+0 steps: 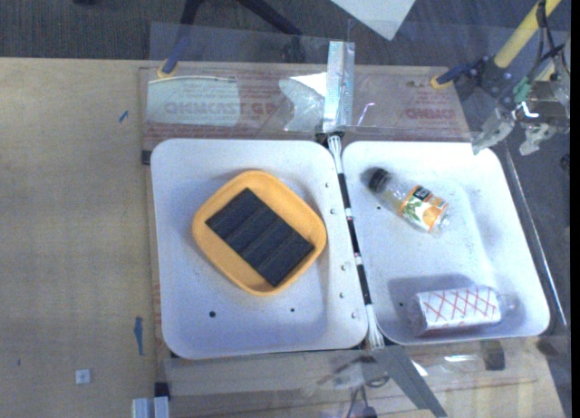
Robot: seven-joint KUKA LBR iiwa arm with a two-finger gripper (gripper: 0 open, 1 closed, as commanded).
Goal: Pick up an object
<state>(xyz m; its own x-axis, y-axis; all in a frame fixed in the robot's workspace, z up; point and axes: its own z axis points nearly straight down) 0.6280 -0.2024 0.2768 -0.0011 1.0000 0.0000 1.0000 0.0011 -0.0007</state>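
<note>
Camera view shows us the small bottle (410,200), light, stiff and likely slippery, lying near the right bin's (521,226) far edge, best grasped across its body; the tool's (530,126) state we cannot tell.

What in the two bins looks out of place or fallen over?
The small bottle in the right bin lies on its side, tilted. The orange tray in the left bin sits askew. Nothing looks spilled or broken.
</note>
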